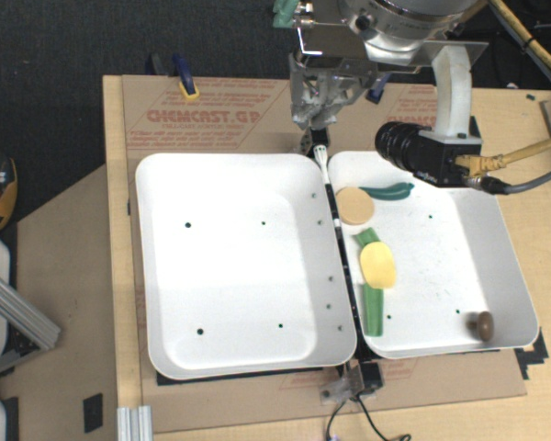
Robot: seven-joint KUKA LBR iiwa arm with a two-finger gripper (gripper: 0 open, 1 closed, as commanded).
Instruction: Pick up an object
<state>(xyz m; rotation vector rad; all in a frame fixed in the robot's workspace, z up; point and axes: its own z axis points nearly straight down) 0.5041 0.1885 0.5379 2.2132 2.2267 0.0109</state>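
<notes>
The hand point(317, 122) is hanging above the far rim where the two bins meet; whether it is open or closed I cannot tell. Nothing is showing in its grip. The right bin point(496, 237) is holding a tan disc point(355, 206), a teal strip point(388, 191), a yellow piece point(378, 265) lying on a green stick point(372, 301), and a brown nut point(480, 324). The left bin point(165, 274) is lying beside it on the tabletop point(83, 246).

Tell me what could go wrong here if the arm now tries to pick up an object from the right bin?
The gripper hangs over the shared rims at the far end of the bins, so a straight descent may strike the rim of the right bin. The tan disc, yellow piece and green stick crowd against that bin's left wall, leaving the fingers little room. The yellow piece lies on the stick, so a grasp may shift both.
</notes>
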